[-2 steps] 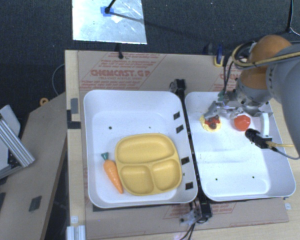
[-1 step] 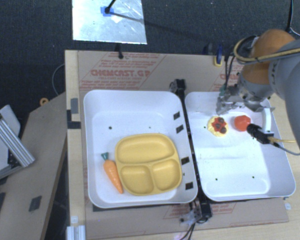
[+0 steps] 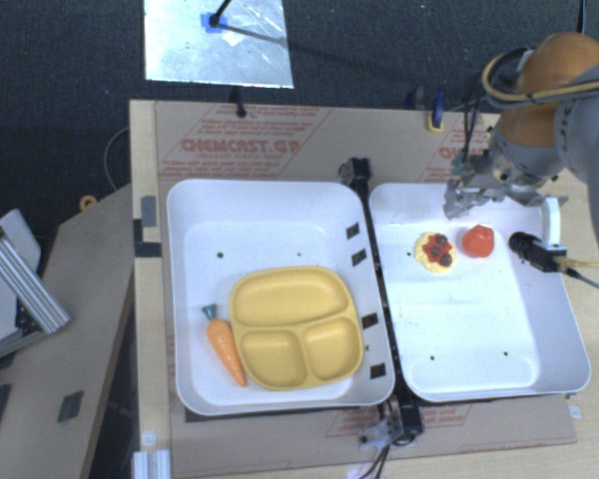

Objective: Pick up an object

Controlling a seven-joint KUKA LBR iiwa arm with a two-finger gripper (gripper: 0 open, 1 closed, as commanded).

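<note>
Left to right, positions taken from the gripper (image 3: 462,204).

Far left of it, in the left bin (image 3: 195,208): carrot (image 3: 223,347) lying flat, touching the left edge of the yellow tray (image 3: 296,325). The tray has three compartments with nothing in them. Both sit well away from the gripper, below-left across the divider.

Right bin (image 3: 479,367): small pizza slice (image 3: 435,251) just below and slightly left of the gripper. Tomato (image 3: 478,240) just below and slightly right. The two are close together but apart, with a narrow gap between.

The gripper hangs over the upper edge of the right bin, above both pieces, nothing visibly between its fingers. Can't tell if open or closed; it's too small and dark from this angle.

Handling guess: these look like plastic toy food, so light, rigid, a bit slick. Tomato is round and likely to roll or squirt out; pinch across its widest part, centred. Pizza is flat and low, so it needs an edge pinch, harder. Tomato is the better target.
</note>
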